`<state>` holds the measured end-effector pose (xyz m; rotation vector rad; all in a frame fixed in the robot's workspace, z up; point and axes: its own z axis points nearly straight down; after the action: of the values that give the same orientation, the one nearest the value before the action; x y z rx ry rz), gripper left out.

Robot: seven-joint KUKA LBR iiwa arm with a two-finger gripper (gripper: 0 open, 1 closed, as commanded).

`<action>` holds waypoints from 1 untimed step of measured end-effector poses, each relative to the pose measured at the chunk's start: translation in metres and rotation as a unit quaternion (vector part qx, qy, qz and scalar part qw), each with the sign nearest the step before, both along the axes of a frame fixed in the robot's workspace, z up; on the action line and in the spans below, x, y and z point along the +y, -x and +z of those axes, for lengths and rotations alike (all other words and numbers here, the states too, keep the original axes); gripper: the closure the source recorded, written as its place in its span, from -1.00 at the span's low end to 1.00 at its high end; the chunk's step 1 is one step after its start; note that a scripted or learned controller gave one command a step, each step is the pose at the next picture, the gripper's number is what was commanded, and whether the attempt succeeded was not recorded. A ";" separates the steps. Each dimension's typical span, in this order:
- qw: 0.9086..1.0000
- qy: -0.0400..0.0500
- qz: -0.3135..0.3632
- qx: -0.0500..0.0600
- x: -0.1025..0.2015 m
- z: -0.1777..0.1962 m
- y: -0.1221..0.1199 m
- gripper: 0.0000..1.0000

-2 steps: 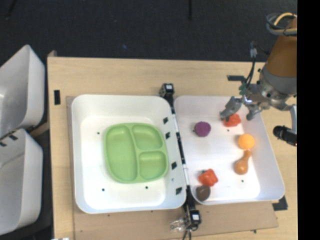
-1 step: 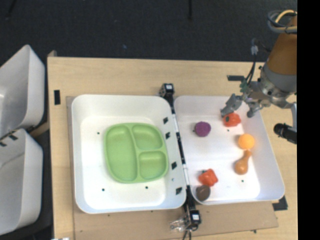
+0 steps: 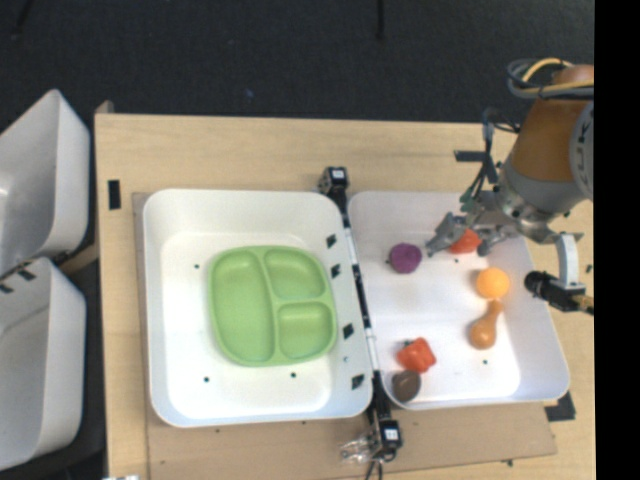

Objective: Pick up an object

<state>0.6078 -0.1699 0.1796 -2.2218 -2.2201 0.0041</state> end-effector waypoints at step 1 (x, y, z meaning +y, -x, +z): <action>1.000 0.000 -0.002 -0.001 0.000 -0.062 -0.002 -1.00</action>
<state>0.6102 -0.1697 0.1181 -2.2272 -2.2172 0.0027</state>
